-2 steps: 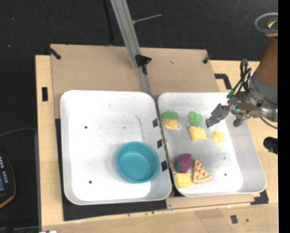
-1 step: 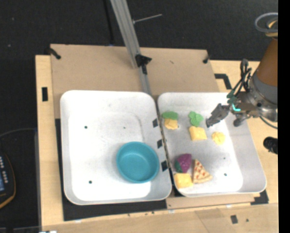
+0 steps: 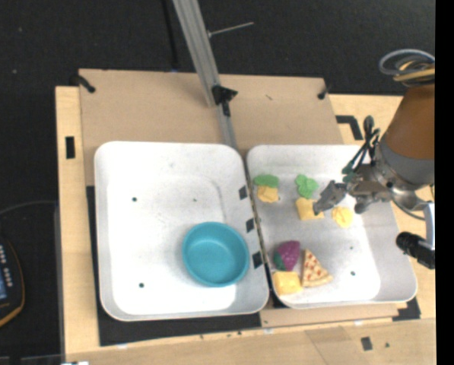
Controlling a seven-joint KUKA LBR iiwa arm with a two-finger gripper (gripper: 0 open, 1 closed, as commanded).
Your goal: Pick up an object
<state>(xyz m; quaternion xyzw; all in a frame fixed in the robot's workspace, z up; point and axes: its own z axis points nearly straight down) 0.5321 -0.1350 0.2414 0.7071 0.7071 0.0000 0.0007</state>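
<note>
Reaching in from three o'clock, the gripper (image 3: 339,198) hovers over the right bin (image 3: 363,280), its jaws spread and grasping nothing. A yellow block (image 3: 307,209) lies just at its nine o'clock, a yellow lump (image 3: 342,217) beneath.

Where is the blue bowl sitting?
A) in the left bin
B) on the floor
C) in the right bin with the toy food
A: the blue bowl sits by itself in the left bin, while the pizza slice and other toy food lie in the right bin.
</note>
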